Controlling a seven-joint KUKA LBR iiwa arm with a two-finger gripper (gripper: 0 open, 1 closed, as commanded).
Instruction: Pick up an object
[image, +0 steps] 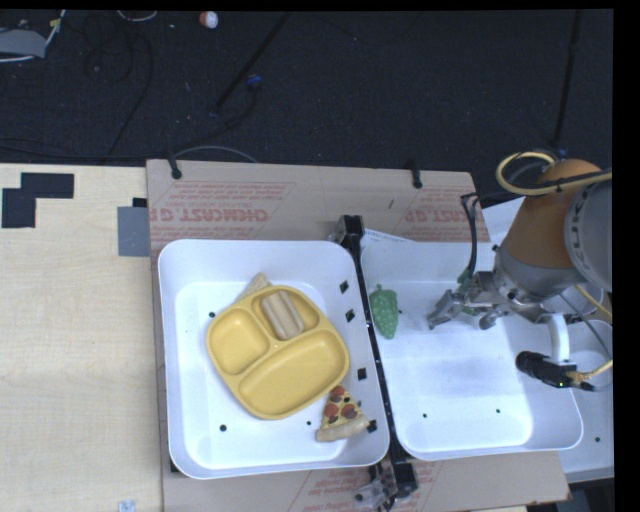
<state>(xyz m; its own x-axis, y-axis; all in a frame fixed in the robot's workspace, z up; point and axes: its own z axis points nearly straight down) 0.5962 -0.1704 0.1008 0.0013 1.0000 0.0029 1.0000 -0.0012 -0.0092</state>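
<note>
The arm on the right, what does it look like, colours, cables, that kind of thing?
The arm is grey with a broad orange band above the wrist. A pale yellowish cable loops at its top, and thin dark cables run down beside it. Its gripper is grey metal, with slim, angular parts.

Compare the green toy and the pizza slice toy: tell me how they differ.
The green toy is plain green and oblong; the pizza slice is a tan wedge with red spots. The green toy lies in the right bin by the divider; the pizza slice lies in the left bin, beside the yellow plate. Both are small and lie flat, ungripped.
</note>
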